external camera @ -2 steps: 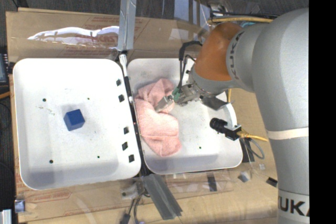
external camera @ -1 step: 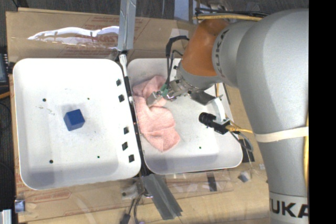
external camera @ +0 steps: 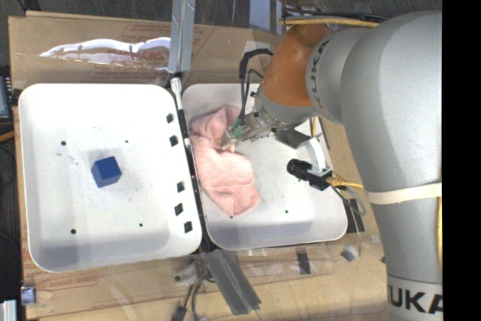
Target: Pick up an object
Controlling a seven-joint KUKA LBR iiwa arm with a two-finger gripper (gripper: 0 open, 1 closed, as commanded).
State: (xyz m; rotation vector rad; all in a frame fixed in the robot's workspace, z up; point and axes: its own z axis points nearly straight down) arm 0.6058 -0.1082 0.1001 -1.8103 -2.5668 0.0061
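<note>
Where the pink terry cloth [external camera: 224, 162] lies crumpled in the right shallow white bin [external camera: 301, 225], its long axis runs from the bin's upper left, near the divider, down toward the lower middle, tilted slightly rightward as it descends. It is soft and bunched, with folds gathered at the upper end and a broader, flatter lobe at the lower end. One cloth shows, and one small blue cube [external camera: 107, 171], which sits alone in the left shallow white bin [external camera: 45, 237], well apart from the cloth. Two bins stand side by side on the brown cardboard-covered worktop [external camera: 90, 37]. One grey arm with an orange band [external camera: 289, 79] reaches in from the right, and its hand [external camera: 236, 134] is down at the cloth's upper end, touching the folds. Whether its fingers are wide or narrow I cannot tell, nor whether cloth sits between them.
</note>
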